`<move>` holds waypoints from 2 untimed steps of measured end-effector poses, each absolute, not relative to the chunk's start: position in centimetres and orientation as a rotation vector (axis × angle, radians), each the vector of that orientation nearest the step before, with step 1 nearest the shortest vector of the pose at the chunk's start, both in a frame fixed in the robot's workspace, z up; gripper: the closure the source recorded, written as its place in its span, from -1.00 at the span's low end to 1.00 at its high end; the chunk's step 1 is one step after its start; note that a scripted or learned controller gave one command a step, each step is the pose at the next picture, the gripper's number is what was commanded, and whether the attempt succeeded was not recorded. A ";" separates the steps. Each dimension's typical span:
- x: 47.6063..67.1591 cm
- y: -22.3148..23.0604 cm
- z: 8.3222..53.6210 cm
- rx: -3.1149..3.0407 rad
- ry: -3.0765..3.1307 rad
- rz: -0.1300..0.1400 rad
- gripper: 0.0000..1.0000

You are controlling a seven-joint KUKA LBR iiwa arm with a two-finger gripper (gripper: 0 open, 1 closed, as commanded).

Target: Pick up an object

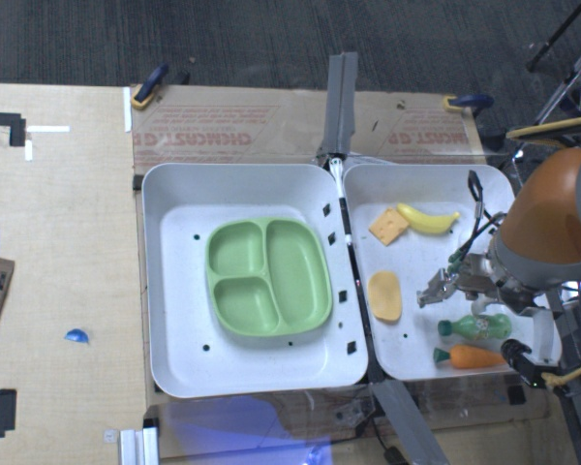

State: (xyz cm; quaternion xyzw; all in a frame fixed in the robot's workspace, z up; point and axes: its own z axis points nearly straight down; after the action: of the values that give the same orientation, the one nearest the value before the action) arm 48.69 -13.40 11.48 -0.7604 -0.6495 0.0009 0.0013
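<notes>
Gripper (443, 289): low in right bin (416, 356), grip state unclear.
Nearest target: green bottle (476, 327), just beside.
Carrot (470, 358): lying near the bin's front wall.

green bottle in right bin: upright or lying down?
Lying down. The bottle rests on its side on the right bin floor, lengthwise left to right, just above the carrot.
</notes>
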 end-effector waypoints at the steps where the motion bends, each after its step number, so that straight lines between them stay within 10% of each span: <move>1: 53.7 -14.4 11.4 -2.464 -1.948 0.002 -1.00; 2: 60.4 -16.5 9.3 -2.464 -1.949 0.003 -1.00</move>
State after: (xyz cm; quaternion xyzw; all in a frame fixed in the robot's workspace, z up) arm 60.45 -16.49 9.28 -0.7842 -0.6205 0.0010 0.0001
